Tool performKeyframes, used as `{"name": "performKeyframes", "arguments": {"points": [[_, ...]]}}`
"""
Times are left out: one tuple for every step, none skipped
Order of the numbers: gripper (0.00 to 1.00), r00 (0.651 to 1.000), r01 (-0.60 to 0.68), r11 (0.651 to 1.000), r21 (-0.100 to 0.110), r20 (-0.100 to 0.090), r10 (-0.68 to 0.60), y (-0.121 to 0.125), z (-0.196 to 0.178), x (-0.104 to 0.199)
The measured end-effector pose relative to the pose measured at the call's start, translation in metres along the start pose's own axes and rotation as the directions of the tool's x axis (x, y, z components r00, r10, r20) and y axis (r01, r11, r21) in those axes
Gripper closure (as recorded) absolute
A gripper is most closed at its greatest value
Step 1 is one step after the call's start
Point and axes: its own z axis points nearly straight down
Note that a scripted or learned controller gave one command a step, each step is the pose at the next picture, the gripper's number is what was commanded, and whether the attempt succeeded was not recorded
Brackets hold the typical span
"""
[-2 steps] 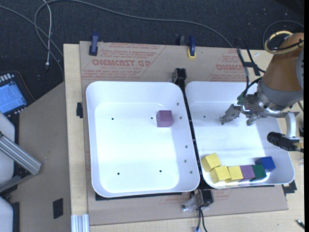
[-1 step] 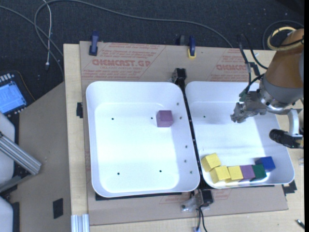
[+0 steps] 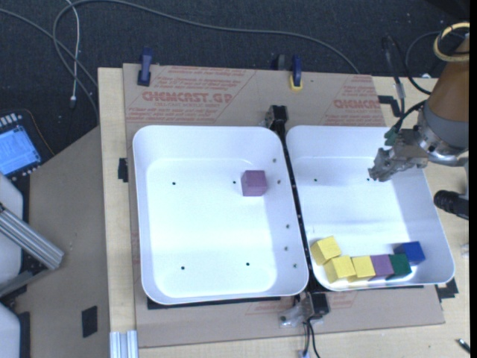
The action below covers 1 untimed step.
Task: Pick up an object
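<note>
A purple cube [image 3: 254, 182] lies alone in the left bin [image 3: 164, 274], toward its upper right. Along the front wall of the right bin [image 3: 440, 267] sits a row of cubes: two yellow ones [image 3: 326, 250] [image 3: 343, 268], another yellow one [image 3: 363, 266], a purple one [image 3: 381, 265], a green one [image 3: 400, 264] and a blue one [image 3: 411, 252]. My gripper [image 3: 378, 171] hangs over the upper right part of the right bin, well above the row of cubes. Nothing shows between its fingers.
Both bins rest on a cardboard sheet [image 3: 223, 95] clamped by blue clips [image 3: 145, 66] at the back. Cables [image 3: 67, 21] run over the dark floor at the upper left. A blue-screened device [image 3: 16, 149] lies at the left edge.
</note>
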Motion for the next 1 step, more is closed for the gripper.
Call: {"name": "performKeyframes", "arguments": {"points": [[1.0,1.0,0.001,1.0,0.005,-0.001,-0.001,0.0001,0.0099,0.0002]]}}
